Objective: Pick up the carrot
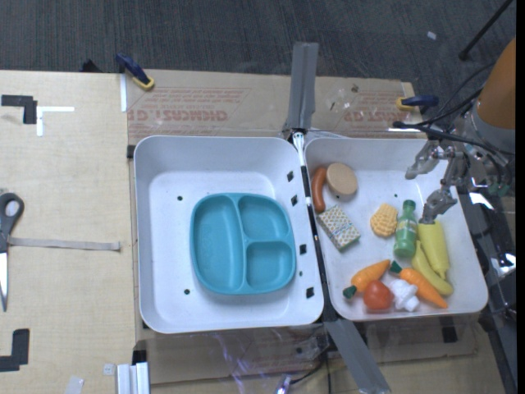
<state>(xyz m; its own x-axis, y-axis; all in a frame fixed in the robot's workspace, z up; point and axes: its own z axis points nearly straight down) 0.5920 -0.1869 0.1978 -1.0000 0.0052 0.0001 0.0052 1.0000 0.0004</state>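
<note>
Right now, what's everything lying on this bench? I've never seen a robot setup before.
Shallow white plastic bins: 2, side by side; left, right.
Teal three-compartment plate: 1, in the left bin.
Orange toy carrots: 2, right bin's front; one left of the other.
Red toy tomato: 1, front, below the left carrot.
Yellow toy banana: 1, right side.
Green bottle: 1, beside the banana.
Yellow waffle-textured piece: 1, middle.
Speckled beige block: 1, left-centre.
Tan round bun: 1, rear.
Orange-red sausage: 1, by the left wall.
Scissors: 1, bench's far left.
Gripper: 1, grey, above the right bin's right side.
</note>
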